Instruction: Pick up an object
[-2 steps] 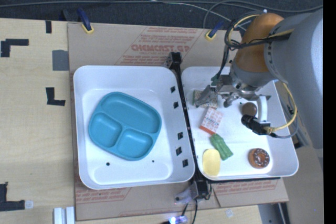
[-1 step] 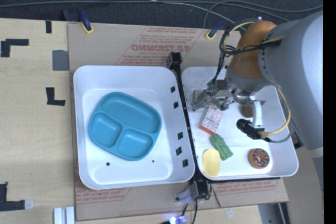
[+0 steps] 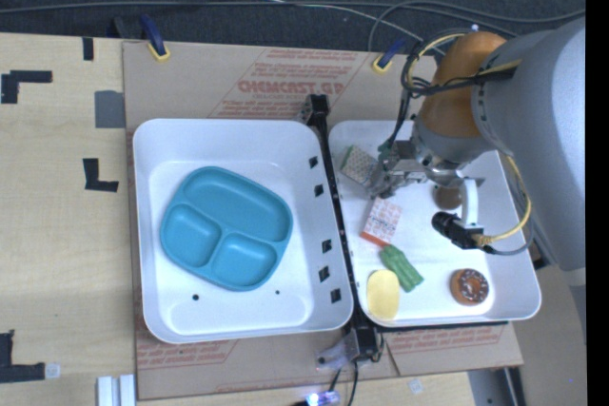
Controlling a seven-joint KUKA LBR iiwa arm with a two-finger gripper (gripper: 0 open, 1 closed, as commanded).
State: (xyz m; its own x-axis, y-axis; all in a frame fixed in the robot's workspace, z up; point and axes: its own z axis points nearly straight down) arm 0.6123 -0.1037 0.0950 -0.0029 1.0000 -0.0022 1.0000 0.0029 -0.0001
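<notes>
My gripper [image 3: 390, 178] hangs low over the back of the right bin [image 3: 519, 295], reaching in from the right under the orange-banded wrist. Its fingers [image 3: 383, 186] point down just above a small red-and-white packet [image 3: 382, 222]; nothing shows between them. A grey-green patterned packet [image 3: 358, 165] lies left of the gripper near the bin's back left. Further forward lie a green piece [image 3: 402, 268], a yellow lemon-shaped object [image 3: 383, 293] and a brown chocolate doughnut [image 3: 469, 286]. A small brown item [image 3: 447, 197] sits under the wrist, partly hidden.
The left bin [image 3: 152, 299] holds a blue divided plate [image 3: 226, 226]. A black divider [image 3: 330, 214] runs between the bins. A black connector with a yellow cable [image 3: 457, 230] hangs off the arm over the right bin. The bins rest on cardboard [image 3: 276, 81].
</notes>
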